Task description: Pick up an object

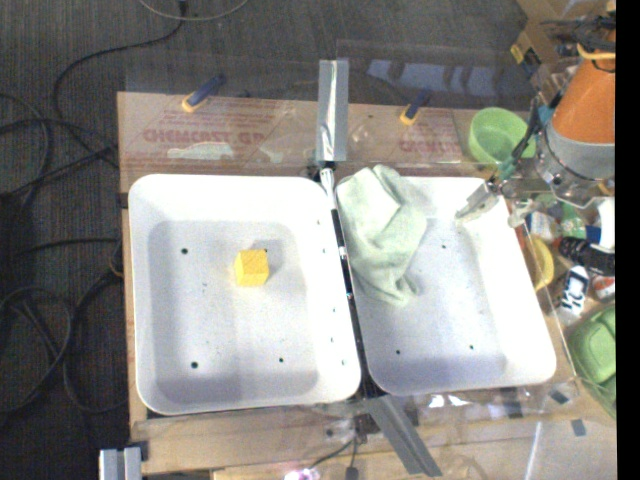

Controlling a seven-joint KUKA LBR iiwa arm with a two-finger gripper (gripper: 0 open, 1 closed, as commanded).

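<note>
A small yellow cube (252,267) lies near the middle of the left bin (170,368). A pale green cloth (385,233) is crumpled in the right bin (470,358), against its left wall and far corner. My gripper (486,200) hangs over the far right corner of the right bin, well right of the cloth and apart from it. Above it rise the grey wrist and the orange band (590,103). I see nothing held in the gripper.
A green bowl (497,133) sits behind the right bin, close to the arm. Assorted clutter (580,268) crowds the bench's right edge. Two clamps (203,93) hold the back board. A metal divider (332,118) stands between the bins.
</note>
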